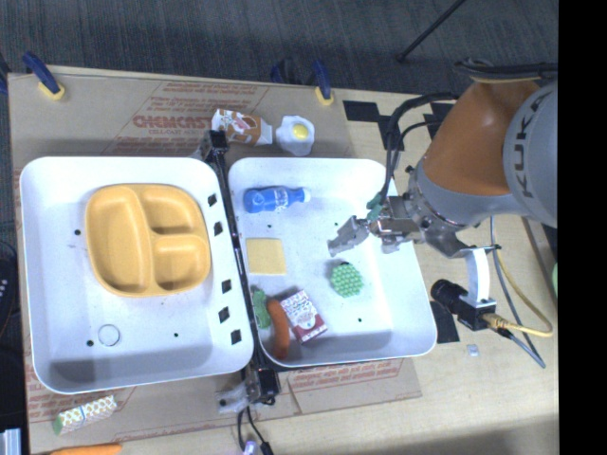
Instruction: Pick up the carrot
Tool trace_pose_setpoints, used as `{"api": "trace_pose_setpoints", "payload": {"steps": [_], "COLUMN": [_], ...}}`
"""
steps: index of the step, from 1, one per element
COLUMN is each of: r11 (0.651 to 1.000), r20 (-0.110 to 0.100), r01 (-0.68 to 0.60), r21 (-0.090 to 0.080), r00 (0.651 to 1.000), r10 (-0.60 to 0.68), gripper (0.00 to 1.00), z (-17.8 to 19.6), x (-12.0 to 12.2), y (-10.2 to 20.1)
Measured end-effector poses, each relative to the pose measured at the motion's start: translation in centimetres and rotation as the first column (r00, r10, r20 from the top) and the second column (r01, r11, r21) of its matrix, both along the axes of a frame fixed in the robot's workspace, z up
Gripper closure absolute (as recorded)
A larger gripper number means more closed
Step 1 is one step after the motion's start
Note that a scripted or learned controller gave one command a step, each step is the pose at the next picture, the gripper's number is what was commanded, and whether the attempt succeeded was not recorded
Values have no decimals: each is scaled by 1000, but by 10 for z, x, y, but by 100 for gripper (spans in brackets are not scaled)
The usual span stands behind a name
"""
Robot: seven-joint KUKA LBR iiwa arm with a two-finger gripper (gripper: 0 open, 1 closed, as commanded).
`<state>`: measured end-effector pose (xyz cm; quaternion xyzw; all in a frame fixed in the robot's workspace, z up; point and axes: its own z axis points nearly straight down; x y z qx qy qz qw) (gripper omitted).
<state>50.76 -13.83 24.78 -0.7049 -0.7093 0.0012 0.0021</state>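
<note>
arm (493, 150) enters from the right edge of the frame, orange band toward upper right. hand (349, 238) sits over the right bin (403, 292), right of centre, above the bin floor and apart from every item. cannot tell how far its fingers are spread.

carrot (282, 323) lies in the lower left corner of the right bin, orange body with green top (260, 306) toward the bin's left wall, touching a red and white packet (303, 315) on its right. well apart from the hand.

other contents of right bin: blue bottle (274, 198) near the top, yellow square slice (266, 255) at centre left, green bumpy ball (346, 280) just below the hand.

left bin (47, 282) holds a yellow divided tray (147, 237).

on the surface (493, 387) above the bins: small carton (237, 126) and a white and yellow item (295, 134).
</note>
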Motion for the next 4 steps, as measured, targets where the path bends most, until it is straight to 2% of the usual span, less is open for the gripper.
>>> {"api": "trace_pose_setpoints", "payload": {"steps": [1,2,3,4], "r11": [931,605,443,545], "r20": [-3,0,0,-2], "r01": [364,796,897,838], "r21": [-2,-3,-5,-5], "r00": [931,605,443,545], "r10": [-364,-796,-897,-838], "gripper": [0,0,0,0], "z": [-57,-57,-57,-57], "x": [-22,-32,-32,-32], "y": [75,107,181,136]}}
